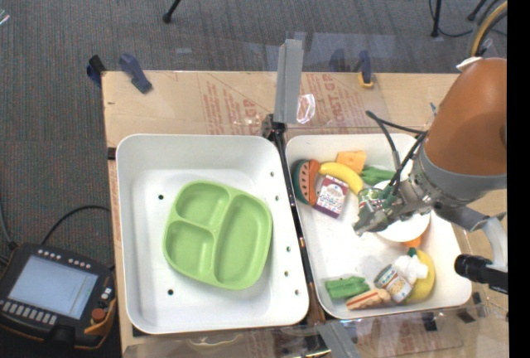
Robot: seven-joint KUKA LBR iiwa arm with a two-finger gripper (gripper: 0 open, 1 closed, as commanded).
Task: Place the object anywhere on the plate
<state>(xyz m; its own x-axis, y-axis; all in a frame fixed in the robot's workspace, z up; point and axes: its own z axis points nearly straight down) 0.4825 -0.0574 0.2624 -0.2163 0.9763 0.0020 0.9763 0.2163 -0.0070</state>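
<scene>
Nothing has been picked yet, by the look of it. The green divided plate point(219, 234) is sat in the left bin point(141, 157), while the toy food is piled in the right bin point(331, 298): a banana point(341, 176), a watermelon slice point(303, 179), a small purple-and-white carton point(331, 197), a cheese wedge point(351, 159), a hot dog point(368, 298) and a few more bits.

For this step, one item at the edge of the pile should probably be singled out, the fingers centred over it, and the lift kept straight so neighbours aren't dragged along.

The arm point(468, 128) is reached in from the right, wrist angled down-left, with the gripper point(370, 220) low over a white bowl point(410, 225) beside the carton. Whether its fingers are spread or pinched can't be made out from here.
</scene>
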